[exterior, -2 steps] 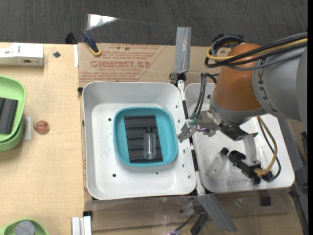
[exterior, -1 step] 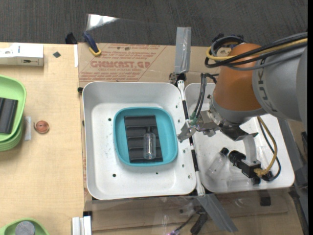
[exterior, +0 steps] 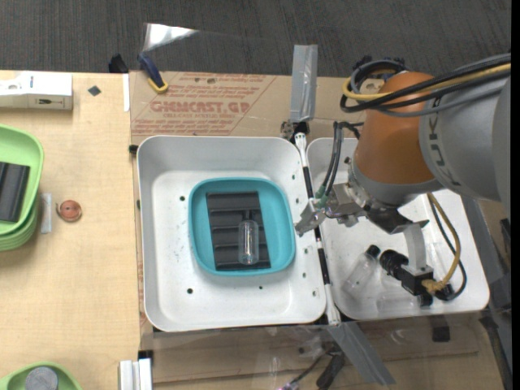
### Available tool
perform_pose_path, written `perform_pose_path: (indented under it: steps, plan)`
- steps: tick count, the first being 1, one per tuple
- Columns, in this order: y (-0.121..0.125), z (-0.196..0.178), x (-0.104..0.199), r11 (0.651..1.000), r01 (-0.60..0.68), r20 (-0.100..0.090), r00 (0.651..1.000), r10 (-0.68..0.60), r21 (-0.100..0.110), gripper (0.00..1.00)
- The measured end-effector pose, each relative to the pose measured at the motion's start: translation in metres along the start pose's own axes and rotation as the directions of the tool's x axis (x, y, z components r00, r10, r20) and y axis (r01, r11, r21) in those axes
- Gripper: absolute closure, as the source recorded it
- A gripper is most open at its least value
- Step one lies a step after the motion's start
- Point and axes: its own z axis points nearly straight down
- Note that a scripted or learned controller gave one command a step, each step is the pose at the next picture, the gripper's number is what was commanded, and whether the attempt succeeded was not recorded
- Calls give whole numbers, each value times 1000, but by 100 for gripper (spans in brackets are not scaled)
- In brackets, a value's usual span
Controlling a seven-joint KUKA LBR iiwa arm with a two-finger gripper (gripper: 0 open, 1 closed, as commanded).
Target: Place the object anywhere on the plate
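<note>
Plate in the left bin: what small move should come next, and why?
Probably pull the claw away and stop: a clear tube already lies on the black insert on the teal plate, while the claw sits beside the plate, by the bins' shared wall.

Left bin (exterior: 162, 299): open white floor rings teal plate (exterior: 281, 218) on all sides, widest along near and left walls. Plate middle taken by black ridged tray (exterior: 223, 226), clear vial (exterior: 248, 242) lying on its right half; bare teal rim around tray. Grey-and-orange arm (exterior: 406, 153) hangs over right bin (exterior: 475, 295), covering far and middle part, wrist close to rims where bins meet. Clear item (exterior: 357, 276) lies near-left in right bin. Desk (exterior: 89, 299) left of bins open.
</note>
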Motion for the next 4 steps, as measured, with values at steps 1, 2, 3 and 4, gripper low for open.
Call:
perform_pose_path:
  steps: [1, 2, 3, 4]
  plan:
    - [0, 0, 0, 1000, 0, 0, 1000, 0, 0, 0]
    - [0, 0, 0, 1000, 0, 0, 1000, 0, 0, 0]
    - [0, 0, 0, 1000, 0, 0, 1000, 0, 0, 0]
    - [0, 0, 0, 1000, 0, 0, 1000, 0, 0, 0]
